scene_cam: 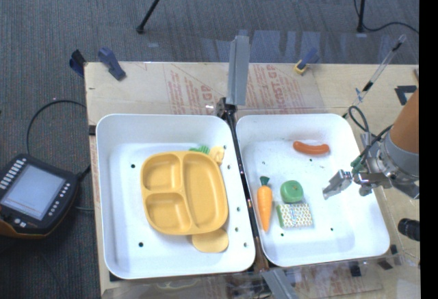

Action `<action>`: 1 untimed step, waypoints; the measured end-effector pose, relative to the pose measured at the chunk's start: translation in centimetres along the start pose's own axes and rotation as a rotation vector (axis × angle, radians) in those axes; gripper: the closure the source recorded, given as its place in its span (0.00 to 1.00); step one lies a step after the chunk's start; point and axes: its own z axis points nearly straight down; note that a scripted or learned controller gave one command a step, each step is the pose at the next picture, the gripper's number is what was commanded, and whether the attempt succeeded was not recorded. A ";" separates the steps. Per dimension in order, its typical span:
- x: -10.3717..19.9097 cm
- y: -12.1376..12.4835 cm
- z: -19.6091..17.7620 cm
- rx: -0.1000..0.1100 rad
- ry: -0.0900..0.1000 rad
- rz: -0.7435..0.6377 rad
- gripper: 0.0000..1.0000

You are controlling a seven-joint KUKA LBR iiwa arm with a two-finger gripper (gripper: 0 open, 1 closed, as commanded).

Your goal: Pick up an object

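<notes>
Right bin [356, 239] holds four loose things, any of them a candidate for picking. Sausage [311, 148], orange-red, lies flat near the far wall of that bin, lengthwise across. Carrot [264, 205], orange with a green top, lies near the bin's left wall, tip pointing toward the near edge. Green round piece [292, 190] sits just right of the carrot's upper half. Speckled square block [295, 215], white-green, lies just below the green round piece, touching or nearly touching it, and close beside the carrot's lower half.

Gripper [337, 186] hangs over the right part of the right bin, right of the green piece and below the sausage, apart from both. Nothing is seen between its fingers; whether they are spread or closed, can't tell from this angle. Arm comes in from the right edge, grey with an orange patch at the edge, cables looping above the wrist.

Left bin [113, 236] holds a yellow divided tray [185, 193], three sections. Yellow round thing [211, 241] pokes out under its near edge. Small green and pale-yellow bits [209, 151] show at its far edge.

Tablet-like controller [33, 193] lies on the floor at the left.
</notes>
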 end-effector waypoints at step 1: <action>5.0 -2.0 9.9 -0.008 -0.003 -0.089 0.00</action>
